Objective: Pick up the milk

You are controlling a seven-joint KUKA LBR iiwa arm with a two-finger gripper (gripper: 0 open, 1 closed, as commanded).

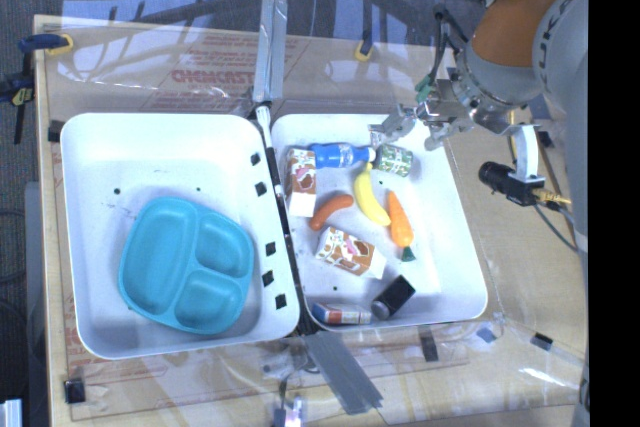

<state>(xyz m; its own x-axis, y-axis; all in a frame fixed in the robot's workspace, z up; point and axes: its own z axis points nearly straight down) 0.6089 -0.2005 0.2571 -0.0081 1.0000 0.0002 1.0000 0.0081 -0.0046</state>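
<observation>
Gripper (412, 126) above the far rim of the right bin (468, 255), fingers spread apart and holding nothing.

From where I stand, the grey arm comes in from the right, and its two fingers point toward the far right corner of that bin, just beside a small green carton (395, 160). The milk is probably the white carton with red and brown print (349, 252), lying flat near the middle of the bin, well apart from the gripper; its label is too small to read. Around it lie a blue bottle (338, 156), a banana (371, 199), a carrot (400, 220), a sausage (331, 211), a second printed carton (302, 171) and a black cylinder (394, 296). The left bin (85, 245) holds a blue divided plate (187, 263).
</observation>
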